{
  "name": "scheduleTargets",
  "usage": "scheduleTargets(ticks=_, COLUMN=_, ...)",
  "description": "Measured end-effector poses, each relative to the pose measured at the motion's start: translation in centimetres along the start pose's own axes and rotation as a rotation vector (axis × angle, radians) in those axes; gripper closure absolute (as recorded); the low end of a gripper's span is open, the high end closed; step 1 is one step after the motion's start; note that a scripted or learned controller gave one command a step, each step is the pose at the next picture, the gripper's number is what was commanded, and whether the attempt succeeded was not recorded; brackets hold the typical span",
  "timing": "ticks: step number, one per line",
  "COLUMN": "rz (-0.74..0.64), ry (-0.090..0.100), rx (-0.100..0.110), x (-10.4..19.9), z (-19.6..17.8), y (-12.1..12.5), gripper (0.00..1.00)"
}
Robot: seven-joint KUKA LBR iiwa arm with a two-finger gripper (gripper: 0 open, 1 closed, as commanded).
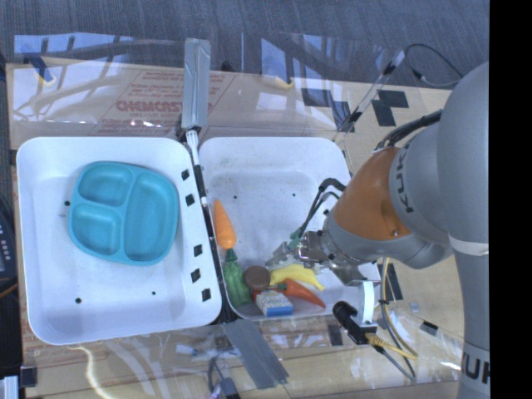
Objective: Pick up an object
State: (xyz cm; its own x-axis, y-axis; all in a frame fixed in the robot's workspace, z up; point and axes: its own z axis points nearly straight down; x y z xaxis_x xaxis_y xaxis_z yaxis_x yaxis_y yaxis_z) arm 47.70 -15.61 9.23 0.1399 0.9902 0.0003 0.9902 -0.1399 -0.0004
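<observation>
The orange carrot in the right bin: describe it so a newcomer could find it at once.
Find the right bin, then its left wall. The orange carrot lies along that wall, alone above the toy pile, directly above a green vegetable. It is plain orange and tapered, unlike the redder piece by the banana.

bench (pixel 100 110), two white bins (pixel 50 306)

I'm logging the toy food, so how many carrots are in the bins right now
2. One carrot lies along the left wall of the right bin. A second, redder carrot lies near that bin's front edge, below the banana. The arm could hide others.
</observation>
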Motion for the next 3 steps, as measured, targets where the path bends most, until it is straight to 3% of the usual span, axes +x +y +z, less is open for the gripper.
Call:
scheduleTargets(ticks=1, rz=-0.005, ry=-0.001, rx=0.0, x=0.0, z=-1.0, y=0.1, gripper=1.0)
scheduleTargets(ticks=2, rz=-0.005, ry=-0.001, rx=0.0, x=0.0, z=-1.0, y=0.1, gripper=0.0)
scheduleTargets(ticks=3, rz=0.064, ry=-0.002, rx=-0.001, x=4.6, z=0.0, y=-0.6, gripper=0.0)
